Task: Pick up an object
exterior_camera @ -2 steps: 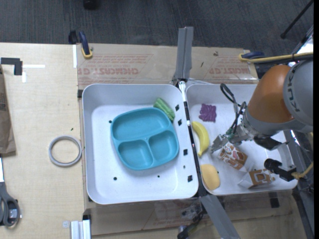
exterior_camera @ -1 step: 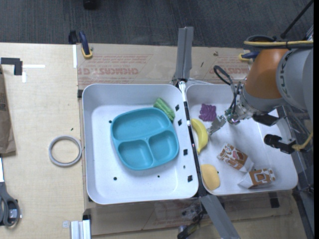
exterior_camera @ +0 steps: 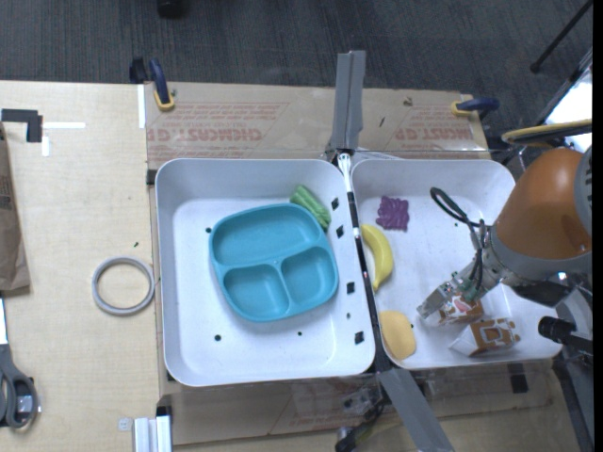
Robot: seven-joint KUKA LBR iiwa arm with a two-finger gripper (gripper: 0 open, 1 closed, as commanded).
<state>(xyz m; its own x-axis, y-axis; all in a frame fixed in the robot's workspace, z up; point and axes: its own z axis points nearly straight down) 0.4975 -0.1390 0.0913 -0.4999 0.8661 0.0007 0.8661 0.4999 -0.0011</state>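
Note:
The right bin holds a yellow banana along its left wall, a purple grape cluster toward the back, a yellow-orange lemon-like fruit at the front left and a small white and orange carton at the front right. My gripper reaches down in the right bin's front half, just left of the carton and right of the lemon. A small red and white object lies at its fingers, but a grasp is unclear.
The left bin holds a blue divided plate with a green object at its back edge. A grey tape ring lies on the bench at left. The orange-banded arm covers the right bin's right side.

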